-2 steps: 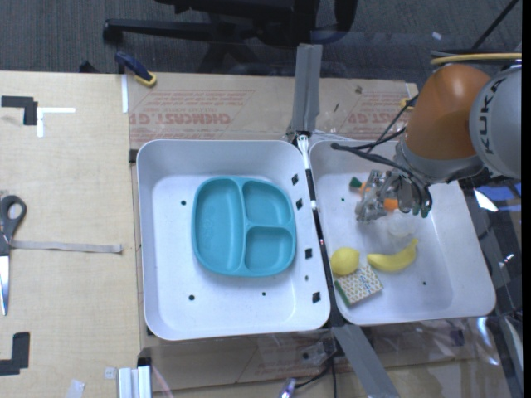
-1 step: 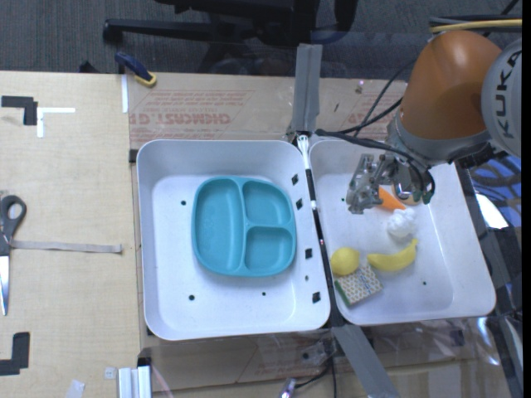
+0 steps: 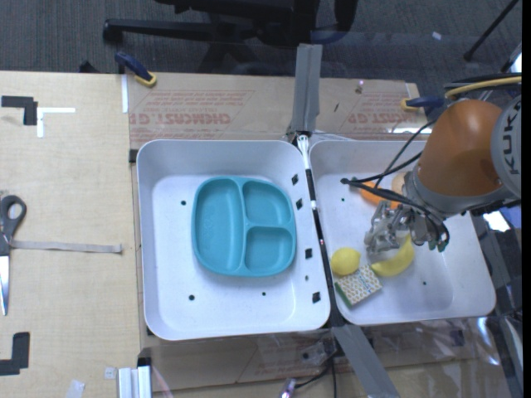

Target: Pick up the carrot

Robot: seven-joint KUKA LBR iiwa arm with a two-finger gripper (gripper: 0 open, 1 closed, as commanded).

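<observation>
The carrot (image 3: 375,194) is a bit of orange lying in the right bin (image 3: 431,301), mostly hidden under the arm's wrist and cables. My gripper (image 3: 383,237) hangs low in that bin, just below and slightly right of the carrot, directly over the banana (image 3: 397,261). The metal finger assembly is seen from above and nothing shows between its tips.
A lemon (image 3: 346,260) and a speckled green sponge (image 3: 358,287) lie left of the banana. The left bin (image 3: 166,247) holds a teal divided plate (image 3: 245,225). Scissors (image 3: 7,222) rest on the bench at far left. The orange band (image 3: 465,152) bulks over the right bin's far side.
</observation>
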